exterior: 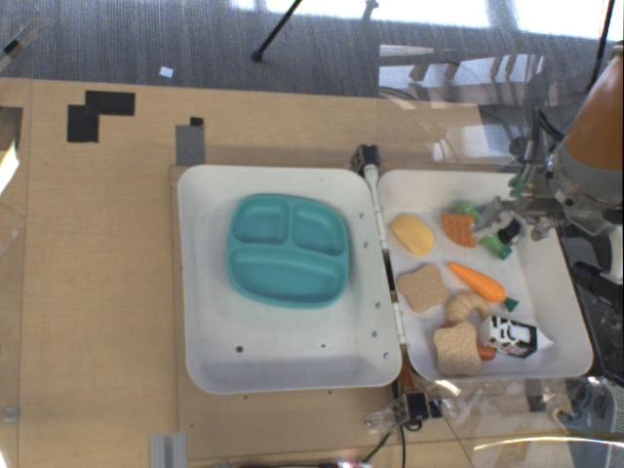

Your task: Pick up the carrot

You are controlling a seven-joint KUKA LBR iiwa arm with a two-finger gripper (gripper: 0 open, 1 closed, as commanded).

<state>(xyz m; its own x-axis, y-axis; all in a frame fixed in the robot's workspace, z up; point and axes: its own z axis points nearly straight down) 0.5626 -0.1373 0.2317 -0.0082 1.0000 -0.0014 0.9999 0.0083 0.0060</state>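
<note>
in the camera view, the carrot (pixel 477 280) lies flat on the floor of the right bin (pixel 421 191), near its middle, with its green end pointing toward the bin's right wall. a bread slice (pixel 421 288) sits just beside its left end and a croissant (pixel 466 307) lies just below it. the gripper (pixel 507 220) hangs over the upper right part of the same bin, near a ridged orange piece (pixel 458 228), apart from the carrot and carrying nothing. i cannot tell whether it is set wide or narrow. the left bin (pixel 200 261) holds a teal plate (pixel 288 250). by my reading the pick is not yet done: reaching the carrot, closing on it and lifting are all left.
</note>
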